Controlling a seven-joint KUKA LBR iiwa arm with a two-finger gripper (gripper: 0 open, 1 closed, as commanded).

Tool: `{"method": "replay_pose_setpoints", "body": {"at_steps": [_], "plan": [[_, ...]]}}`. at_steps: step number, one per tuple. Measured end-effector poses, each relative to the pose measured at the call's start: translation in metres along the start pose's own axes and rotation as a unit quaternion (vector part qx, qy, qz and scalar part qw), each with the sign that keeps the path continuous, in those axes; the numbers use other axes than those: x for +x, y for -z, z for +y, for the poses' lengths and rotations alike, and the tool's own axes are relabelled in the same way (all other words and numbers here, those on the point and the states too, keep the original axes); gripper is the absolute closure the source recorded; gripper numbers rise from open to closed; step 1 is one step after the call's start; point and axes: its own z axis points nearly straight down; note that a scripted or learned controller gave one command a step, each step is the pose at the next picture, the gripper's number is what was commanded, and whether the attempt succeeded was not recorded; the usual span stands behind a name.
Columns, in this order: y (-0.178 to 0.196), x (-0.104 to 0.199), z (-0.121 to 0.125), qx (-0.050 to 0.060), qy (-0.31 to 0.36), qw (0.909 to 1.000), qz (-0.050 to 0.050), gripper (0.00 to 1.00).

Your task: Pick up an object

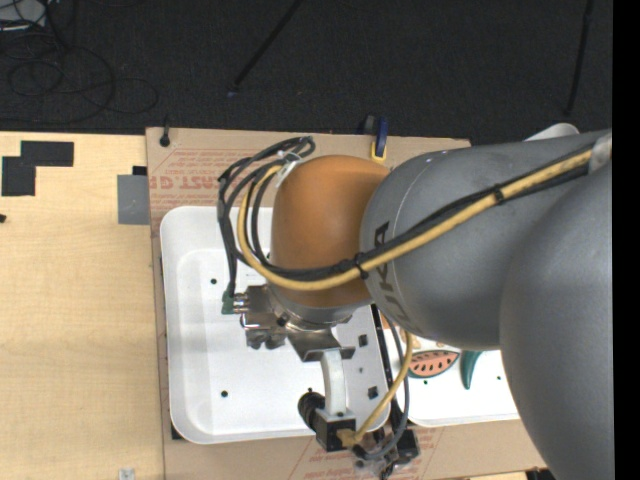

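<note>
The grey arm (500, 258) sweeps in from the view's right and covers much of both bins. Its casing is smooth and rounded, and it ends in a glossy orange dome (315, 218) above the wrist. A yellow cable (300, 280) and a loop of thin black cables (240, 203) wrap around the dome. Below the dome the metal body of the gripper (268, 326) hangs over the middle of the left bin (190, 368). From this angle it cannot be told whether the gripper is wide, narrow or holding anything.

The left bin is a shallow tray of smooth white plastic with rounded corners. Its bare floor is marked by a few small dark dots.

A strip of the right bin (480, 403) shows under the arm. On it lies a flat watermelon-print object (432, 361), pink-red with dark seeds and a green rim. Just beside it is a curved teal object (468, 368). The arm partly hides both objects, and both lie well apart from the gripper.

The bins sit on a brown cardboard sheet (200, 173) with red printing. The sheet lies on a pale wood-grain bench (70, 318). A blue clamp (378, 138) grips the sheet's far edge.
</note>
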Motion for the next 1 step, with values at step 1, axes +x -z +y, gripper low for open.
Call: {"method": "replay_pose_setpoints", "body": {"at_steps": [1], "plan": [[0.0886, 0.0446, 0.0007, 0.000, 0.000, 1.0000, 0.000, 1.00]]}}
